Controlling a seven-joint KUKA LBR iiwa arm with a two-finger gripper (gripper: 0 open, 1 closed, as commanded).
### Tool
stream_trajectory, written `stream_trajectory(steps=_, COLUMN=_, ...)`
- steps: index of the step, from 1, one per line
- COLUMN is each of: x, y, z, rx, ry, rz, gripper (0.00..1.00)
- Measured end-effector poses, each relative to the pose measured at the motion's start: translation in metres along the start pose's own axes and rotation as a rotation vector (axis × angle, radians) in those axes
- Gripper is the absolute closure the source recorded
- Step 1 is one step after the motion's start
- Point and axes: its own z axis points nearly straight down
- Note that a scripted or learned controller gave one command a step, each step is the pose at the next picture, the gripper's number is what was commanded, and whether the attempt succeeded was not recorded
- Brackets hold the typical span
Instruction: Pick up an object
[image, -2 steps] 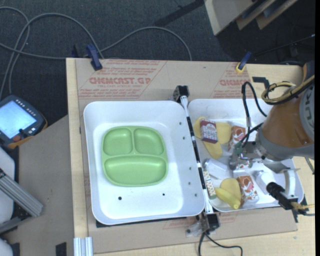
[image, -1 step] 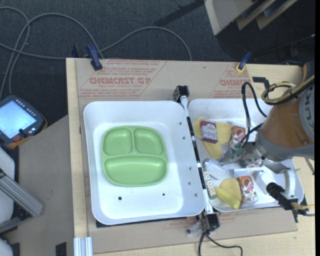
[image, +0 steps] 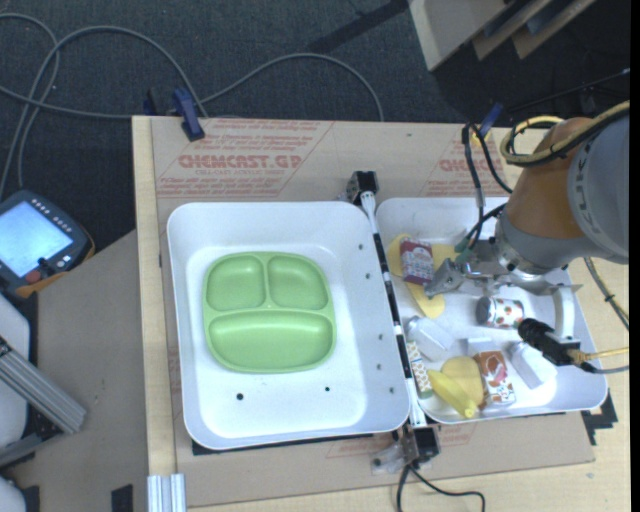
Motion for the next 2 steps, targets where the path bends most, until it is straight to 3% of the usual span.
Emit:
stream_trajectory(steps=1, x=0.001, y=0.087, z=0.032, rx=0.002, ry=0.000, rz=0.000, gripper=0.00)
stream_trajectory(steps=2, x=-0.022, y=0.059, z=0.031, rx=0.004, ry=0.000, rz=0.001, gripper=0.00)
